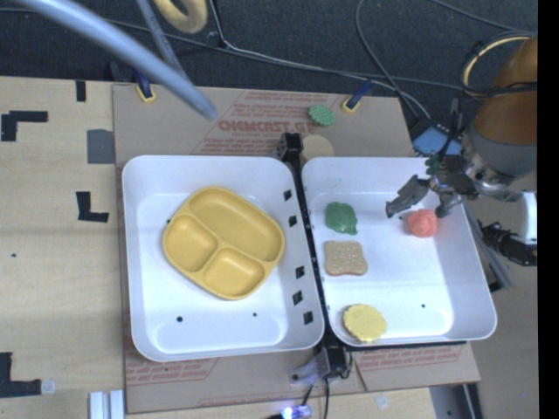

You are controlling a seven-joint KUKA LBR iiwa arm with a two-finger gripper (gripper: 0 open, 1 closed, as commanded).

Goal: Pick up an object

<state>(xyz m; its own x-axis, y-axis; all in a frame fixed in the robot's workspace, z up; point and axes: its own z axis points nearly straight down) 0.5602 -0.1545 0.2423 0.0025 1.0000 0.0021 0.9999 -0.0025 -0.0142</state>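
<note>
Nearest us, by the right bin's front edge, lies a yellow round piece; behind it a toast slice and a green piece. Toward the far right edge, our gripper hangs with fingers apart beside the red piece. Nothing is lifted yet; we judge the grasp remains.

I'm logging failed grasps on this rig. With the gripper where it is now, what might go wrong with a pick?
The open gripper hangs near the right bin's far wall, so it may clip that wall. The red round object beneath it looks smooth and may roll away from the fingers.
</note>
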